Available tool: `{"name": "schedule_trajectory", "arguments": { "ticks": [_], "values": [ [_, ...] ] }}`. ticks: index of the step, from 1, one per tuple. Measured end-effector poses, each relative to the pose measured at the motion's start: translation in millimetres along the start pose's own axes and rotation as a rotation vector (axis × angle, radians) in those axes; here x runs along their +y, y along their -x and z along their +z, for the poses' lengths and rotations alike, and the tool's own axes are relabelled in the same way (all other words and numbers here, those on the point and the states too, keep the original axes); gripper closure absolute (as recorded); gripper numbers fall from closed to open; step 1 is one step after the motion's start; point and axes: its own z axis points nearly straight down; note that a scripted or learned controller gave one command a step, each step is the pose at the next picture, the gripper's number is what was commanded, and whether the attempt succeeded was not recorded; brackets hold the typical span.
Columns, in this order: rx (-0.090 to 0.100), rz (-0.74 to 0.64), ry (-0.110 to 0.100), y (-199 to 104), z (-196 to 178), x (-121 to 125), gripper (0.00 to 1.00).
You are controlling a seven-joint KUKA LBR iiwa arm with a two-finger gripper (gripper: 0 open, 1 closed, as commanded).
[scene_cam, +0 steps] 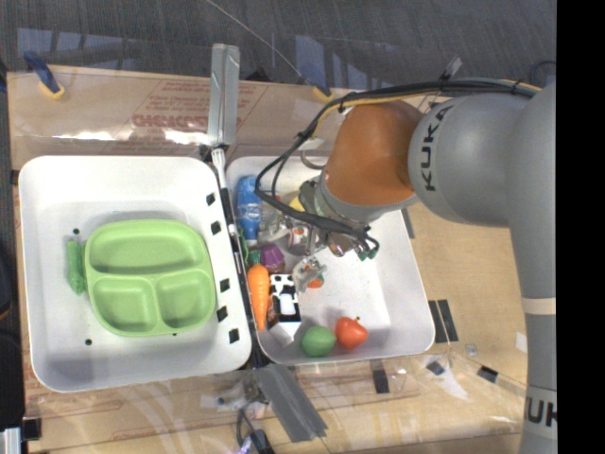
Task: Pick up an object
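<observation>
From my remote seat I see the arm [473, 164] reaching in from the right, its orange band [373, 154] hanging over the right bin [402, 282]. The claw [307, 244] sits low in the upper middle of that bin, amid cables and clutter, and I cannot tell how it stands or whether anything is in it.

Just to the claw's left lies a blue bottle [248, 206], close to the bin's left wall. Below and left of the claw is a small purple piece [271, 257], and further down on that side an orange carrot [257, 296] lies lengthwise along the wall. Right beside the carrot, below the claw, is a black-and-white block [284, 297]. Directly under the claw there is a small pale object [310, 274] I cannot name. Well below the claw, near the bin's lower edge, a green round fruit [319, 340] and a red tomato-like fruit [351, 332] sit touching or nearly so. A bit of yellow [297, 201] peeks out just above the claw, beneath the wrist.

Far to the claw's left, across the divider, the left bin [47, 253] holds a green compartment tray [146, 274], with a darker green strip [74, 265] at its left edge.
</observation>
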Motion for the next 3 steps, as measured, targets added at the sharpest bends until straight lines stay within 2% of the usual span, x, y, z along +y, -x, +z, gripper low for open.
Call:
{"name": "schedule_trajectory", "arguments": {
  "ticks": [1, 2, 3],
  "values": [
    [0.003, 0.001, 0.009, -81, 5, 7, 0.00],
    [0.005, -0.167, 0.001, -48, -4, 24, 0.00],
    [0.000, -0.375, 0.004, 12, 3, -3, 0.00]
  ]
}}
